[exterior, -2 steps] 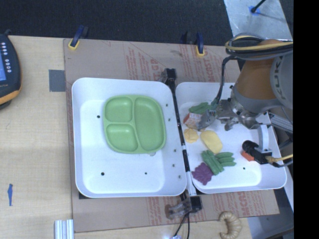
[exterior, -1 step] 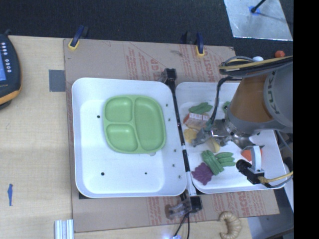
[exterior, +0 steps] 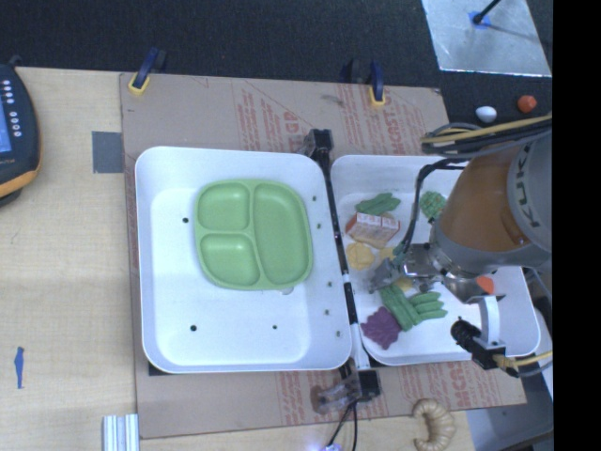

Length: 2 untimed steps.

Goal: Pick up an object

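Note:
My gripper [exterior: 392, 272] hangs low over the middle of the right bin [exterior: 526, 332], under the grey arm with its orange band [exterior: 479, 205]. Small toy foods lie around it. An orange-and-white box [exterior: 374, 225] and a yellow piece [exterior: 359, 255] sit just to its upper left. A green leafy piece [exterior: 378, 202] lies farther back. Just in front of the gripper is a bunch of green beans [exterior: 415, 306], with a purple grape cluster [exterior: 380, 327] beside it. Another green piece [exterior: 432, 203] shows behind the arm.
The left bin [exterior: 169, 336] holds a light green divided plate [exterior: 254, 233]. A handheld pendant [exterior: 14, 130] lies at the far left of the bench. Clamps [exterior: 377, 87] pin the cardboard at the back. A tan curled object [exterior: 434, 423] lies in front of the right bin.

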Each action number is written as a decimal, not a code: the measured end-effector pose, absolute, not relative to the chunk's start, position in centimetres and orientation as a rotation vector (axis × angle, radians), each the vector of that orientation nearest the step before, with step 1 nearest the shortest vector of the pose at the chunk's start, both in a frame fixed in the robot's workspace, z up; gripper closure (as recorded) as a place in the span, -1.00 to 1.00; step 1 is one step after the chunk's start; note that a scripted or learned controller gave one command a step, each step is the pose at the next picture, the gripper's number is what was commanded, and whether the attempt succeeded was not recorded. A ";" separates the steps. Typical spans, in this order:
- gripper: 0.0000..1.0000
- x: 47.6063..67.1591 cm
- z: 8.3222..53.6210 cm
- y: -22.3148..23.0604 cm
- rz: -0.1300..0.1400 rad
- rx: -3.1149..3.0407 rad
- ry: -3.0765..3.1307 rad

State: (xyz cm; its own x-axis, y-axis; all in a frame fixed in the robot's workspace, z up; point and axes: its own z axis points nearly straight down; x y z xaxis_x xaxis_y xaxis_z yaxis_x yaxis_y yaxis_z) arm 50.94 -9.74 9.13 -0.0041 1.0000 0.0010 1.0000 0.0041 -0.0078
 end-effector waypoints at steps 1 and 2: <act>1.00 51.1 10.1 -9.9 0.008 -2.212 -2.224; -1.00 51.1 10.1 -9.9 0.007 -2.213 -2.224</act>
